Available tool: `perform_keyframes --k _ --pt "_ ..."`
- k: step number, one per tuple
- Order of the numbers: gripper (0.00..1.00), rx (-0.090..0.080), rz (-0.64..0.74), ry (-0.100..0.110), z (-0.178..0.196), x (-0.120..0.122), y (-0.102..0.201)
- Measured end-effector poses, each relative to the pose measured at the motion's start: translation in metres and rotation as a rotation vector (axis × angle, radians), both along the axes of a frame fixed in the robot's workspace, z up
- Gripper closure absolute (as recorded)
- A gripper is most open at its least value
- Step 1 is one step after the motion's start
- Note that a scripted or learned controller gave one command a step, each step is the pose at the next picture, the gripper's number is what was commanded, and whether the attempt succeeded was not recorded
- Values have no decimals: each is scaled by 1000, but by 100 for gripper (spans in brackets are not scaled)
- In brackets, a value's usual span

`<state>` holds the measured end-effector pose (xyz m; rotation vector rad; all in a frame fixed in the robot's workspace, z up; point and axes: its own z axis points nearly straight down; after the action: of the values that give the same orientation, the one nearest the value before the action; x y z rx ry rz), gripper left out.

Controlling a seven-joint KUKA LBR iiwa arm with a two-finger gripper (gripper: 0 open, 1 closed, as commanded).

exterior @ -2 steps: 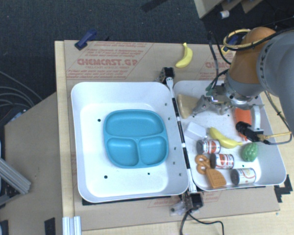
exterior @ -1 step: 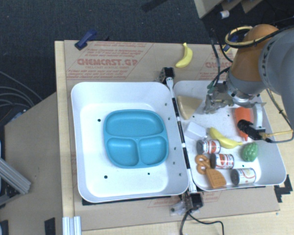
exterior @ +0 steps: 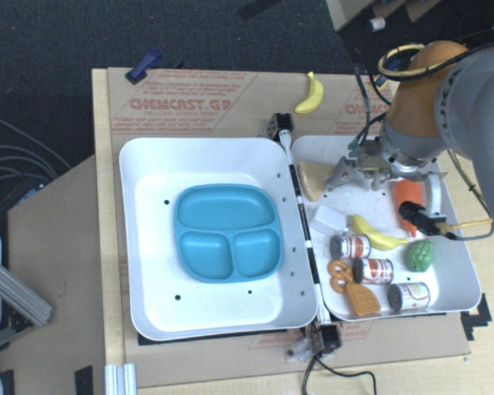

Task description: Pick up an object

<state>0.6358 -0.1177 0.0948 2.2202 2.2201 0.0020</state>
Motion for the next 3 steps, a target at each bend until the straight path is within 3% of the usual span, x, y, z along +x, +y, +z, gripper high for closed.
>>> perform_keyframes --k 1,2,3 --pt "0 -1 1 5 -9 31 -19" --pt "100 -1 2 1 2 32 -18" --pt "0 -1 2 1 1 31 -18"
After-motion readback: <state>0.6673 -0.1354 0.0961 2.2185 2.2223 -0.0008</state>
